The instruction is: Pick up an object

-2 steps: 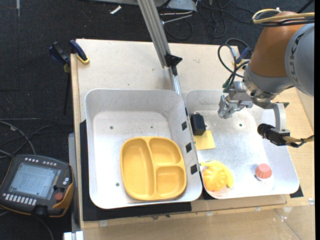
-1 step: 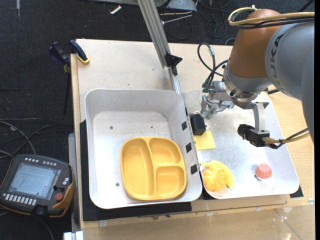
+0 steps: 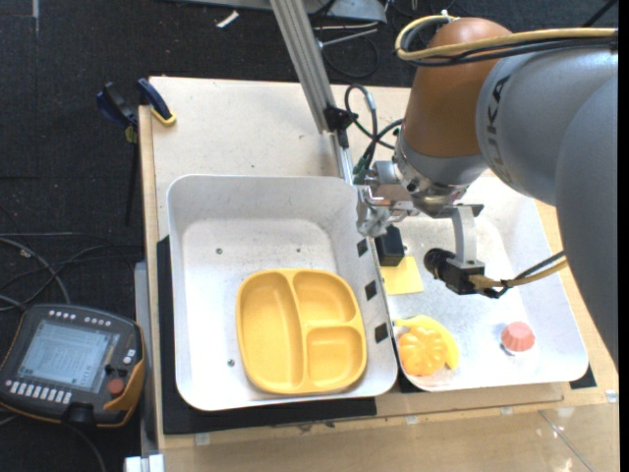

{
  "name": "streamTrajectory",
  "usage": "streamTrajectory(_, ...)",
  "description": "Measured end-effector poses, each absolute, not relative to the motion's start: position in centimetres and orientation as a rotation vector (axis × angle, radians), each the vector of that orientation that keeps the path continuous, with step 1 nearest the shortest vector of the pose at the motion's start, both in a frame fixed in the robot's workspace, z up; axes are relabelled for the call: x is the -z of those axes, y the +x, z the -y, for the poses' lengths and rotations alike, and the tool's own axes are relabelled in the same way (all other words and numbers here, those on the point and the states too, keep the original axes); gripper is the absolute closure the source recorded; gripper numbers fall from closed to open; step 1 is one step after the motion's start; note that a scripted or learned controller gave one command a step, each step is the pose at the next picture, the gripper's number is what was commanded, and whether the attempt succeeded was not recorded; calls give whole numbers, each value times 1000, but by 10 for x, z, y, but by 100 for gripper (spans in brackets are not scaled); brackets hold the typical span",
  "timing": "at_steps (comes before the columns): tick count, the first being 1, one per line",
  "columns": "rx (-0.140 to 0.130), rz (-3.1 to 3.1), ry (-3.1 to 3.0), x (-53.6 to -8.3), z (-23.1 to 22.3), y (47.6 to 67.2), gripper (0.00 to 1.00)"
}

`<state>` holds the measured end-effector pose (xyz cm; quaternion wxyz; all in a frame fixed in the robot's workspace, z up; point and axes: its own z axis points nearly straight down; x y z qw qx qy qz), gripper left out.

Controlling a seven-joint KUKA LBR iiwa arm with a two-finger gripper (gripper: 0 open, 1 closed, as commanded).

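The arm (image 3: pixel 531 96), grey with an orange band, reaches in from the right and hangs over the right bin (image 3: pixel 550 293), covering much of its far half. The counter (image 3: pixel 236 126) under both bins is a pale board. The left bin (image 3: pixel 197 224) lies just beside the right bin, their walls meeting along a line of small black tabs.

In the left bin a yellow plate (image 3: pixel 300 330) with three compartments sits toward the near side, close to the wall shared with the right bin. It lies flat.

The gripper (image 3: pixel 391 244) hangs low at the right bin's left edge, just inside the shared wall, with a black part pointing down. Whether it is released or clenched cannot be told from this angle; nothing is seen between its tips. A second black piece (image 3: pixel 454 270) on the wrist juts out to the right of it, with a cable trailing off.

Directly below the gripper, touching its lower end in the view, a flat yellow card (image 3: pixel 403 278) lies in the right bin. Nearer the front of that bin sits a yellow lumpy toy (image 3: pixel 427 347), against the shared wall. A small pink object (image 3: pixel 517 338) rests to the right of the toy, well apart from it.

Off the counter, left of the left bin, lies a pendant (image 3: pixel 69 362) with a screen.
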<state>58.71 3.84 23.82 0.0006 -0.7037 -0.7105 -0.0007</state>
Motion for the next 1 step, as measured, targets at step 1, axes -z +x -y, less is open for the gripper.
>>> streamTrajectory(1, 1, 2230, -2211, -227, -90, 596, 100)
